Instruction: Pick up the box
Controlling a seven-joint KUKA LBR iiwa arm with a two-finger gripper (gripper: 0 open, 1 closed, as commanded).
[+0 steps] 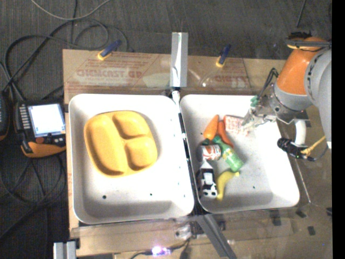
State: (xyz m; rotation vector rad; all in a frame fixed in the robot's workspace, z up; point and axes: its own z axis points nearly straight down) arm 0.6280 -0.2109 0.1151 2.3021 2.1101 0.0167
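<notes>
The hand (pixel 254 115), its grip state impossible to tell, sits just at 3 o'clock of the small pink-white cardboard box (pixel 233 124), which is not yet lifted.

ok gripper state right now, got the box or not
gripper: over the right bin, next to the box; open or shut cannot be told.

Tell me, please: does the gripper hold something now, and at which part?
It cannot be told. The gripper sits at the right edge of the box in the right bin, but its tip is too blurred.
</notes>
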